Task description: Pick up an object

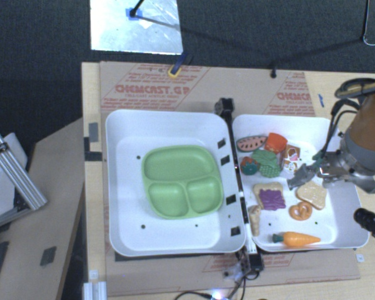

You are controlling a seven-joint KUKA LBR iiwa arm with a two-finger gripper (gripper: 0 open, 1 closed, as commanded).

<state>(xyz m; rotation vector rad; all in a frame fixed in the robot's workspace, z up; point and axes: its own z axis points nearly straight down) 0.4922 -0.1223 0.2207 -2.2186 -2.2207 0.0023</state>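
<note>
Gripper (300, 179) seen low over right bin (344, 233); finger spread cannot be told, nothing seen pinched. Bread slice (312, 195) lies just right and below tips, pretzel (300, 212) below that. Carrot (297, 238) lies lengthwise along front wall. Left bin (122, 136) holds green divided tray (178, 180).
</note>
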